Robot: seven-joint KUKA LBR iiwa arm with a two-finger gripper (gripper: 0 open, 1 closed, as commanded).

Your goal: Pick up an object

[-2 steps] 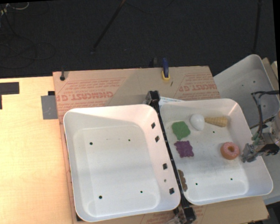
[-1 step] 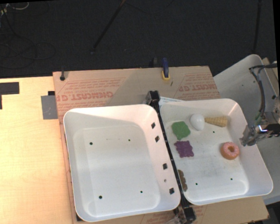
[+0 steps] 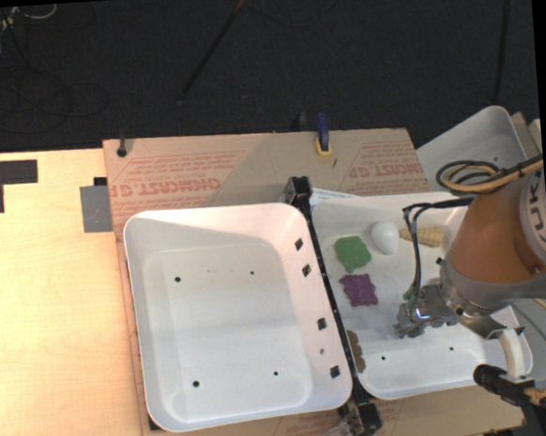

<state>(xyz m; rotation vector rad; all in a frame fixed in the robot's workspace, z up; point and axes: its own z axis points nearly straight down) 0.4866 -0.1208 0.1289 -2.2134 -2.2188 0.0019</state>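
Low at the right edge, the grey arm point(image 3: 501, 251) with its orange band reaches in over the right white bin point(image 3: 426, 374). Its claw point(image 3: 415, 323) points down at the middle of that bin's floor; whether it is apart or together cannot be told, and nothing shows between its tips. Left of the claw, apart from it, lies a purple object point(image 3: 359, 290). Just beyond that sits a green block point(image 3: 353, 252), and to the green block's right a white ball point(image 3: 386, 237) rests near the bin's far wall. The left white bin point(image 3: 145, 269) stands beside the right one, their rims meeting along a dark divider. Both bins rest on a brown cardboard sheet point(image 3: 213, 175) on the pale wooden counter point(image 3: 46, 324).
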